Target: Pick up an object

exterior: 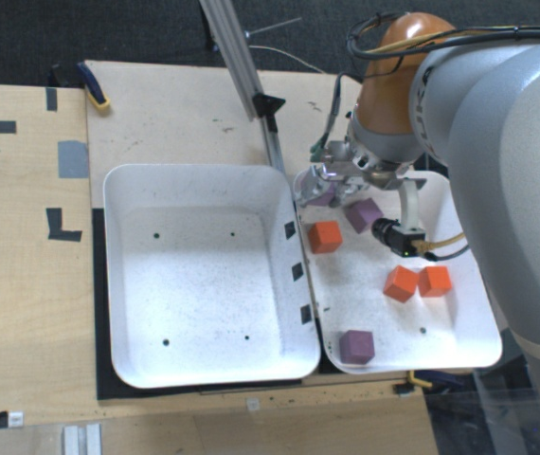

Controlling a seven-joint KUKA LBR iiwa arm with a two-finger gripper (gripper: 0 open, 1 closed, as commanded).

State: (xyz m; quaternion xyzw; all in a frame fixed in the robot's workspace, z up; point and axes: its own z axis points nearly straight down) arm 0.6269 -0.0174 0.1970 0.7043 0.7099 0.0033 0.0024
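My gripper is down in the back left corner of the right bin, close to the wall shared with the left bin. A purple block lies partly hidden right under it, touching or nearly touching it. Another purple block sits just to the right of the gripper. An orange block lies just in front of the gripper. Two more orange blocks rest side by side mid-bin. A third purple block is near the front edge.
The left bin stands beside the right one, their walls touching. A slanted metal rail runs from the top of the view down to the bins' shared back corner. A black cable connector hangs by the arm.
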